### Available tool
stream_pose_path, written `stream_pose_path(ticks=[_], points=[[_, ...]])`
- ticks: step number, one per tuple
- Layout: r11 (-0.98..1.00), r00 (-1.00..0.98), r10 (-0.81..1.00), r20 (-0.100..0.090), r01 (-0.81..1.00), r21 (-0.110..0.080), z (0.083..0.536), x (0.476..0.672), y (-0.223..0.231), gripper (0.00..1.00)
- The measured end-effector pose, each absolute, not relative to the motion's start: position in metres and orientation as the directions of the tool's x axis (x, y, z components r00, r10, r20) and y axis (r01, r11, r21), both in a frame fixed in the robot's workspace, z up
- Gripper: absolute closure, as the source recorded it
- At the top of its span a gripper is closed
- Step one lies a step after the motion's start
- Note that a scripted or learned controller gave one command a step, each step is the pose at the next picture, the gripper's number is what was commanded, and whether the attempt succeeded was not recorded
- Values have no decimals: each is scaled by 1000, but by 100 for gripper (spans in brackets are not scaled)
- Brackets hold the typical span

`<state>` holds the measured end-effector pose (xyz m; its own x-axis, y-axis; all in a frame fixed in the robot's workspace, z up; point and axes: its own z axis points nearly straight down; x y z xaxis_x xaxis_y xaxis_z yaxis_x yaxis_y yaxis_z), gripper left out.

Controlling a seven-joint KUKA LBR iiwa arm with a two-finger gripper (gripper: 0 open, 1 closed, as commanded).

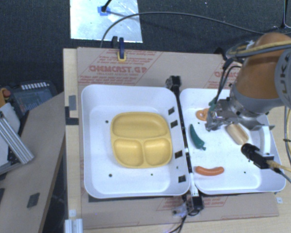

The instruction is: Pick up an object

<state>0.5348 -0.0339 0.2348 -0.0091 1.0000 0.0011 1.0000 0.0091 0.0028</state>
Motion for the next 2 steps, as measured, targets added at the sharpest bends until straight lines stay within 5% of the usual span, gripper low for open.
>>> stream_pose_path(ticks=[2], points=[[9, -9, 1000, 2, 1000, 4, 246, 586, 73, 100]])
